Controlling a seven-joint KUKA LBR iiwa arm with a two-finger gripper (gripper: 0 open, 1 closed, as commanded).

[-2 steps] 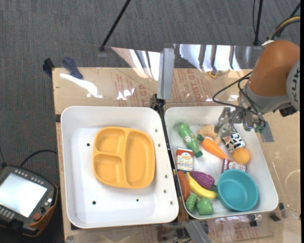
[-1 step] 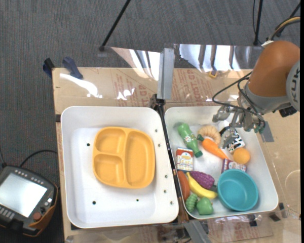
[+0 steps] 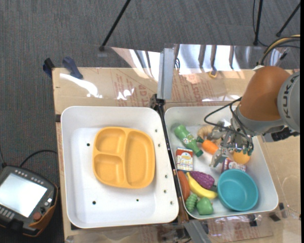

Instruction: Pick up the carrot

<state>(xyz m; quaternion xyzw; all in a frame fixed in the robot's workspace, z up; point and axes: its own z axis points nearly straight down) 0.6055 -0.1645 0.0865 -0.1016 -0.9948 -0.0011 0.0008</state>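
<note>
Right bin (image 3: 269,178): carrot (image 3: 210,146) beside hand (image 3: 224,156).

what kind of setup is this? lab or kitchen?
Likely a robot lab test bench, not a kitchen: two white bins on a cardboard-covered bench, toy food like the carrot, and a handheld control screen on carpet.

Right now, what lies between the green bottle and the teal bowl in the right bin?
In the camera view, the small red-and-white carton and the purple eggplant lie between the green bottle and the teal bowl.
</note>
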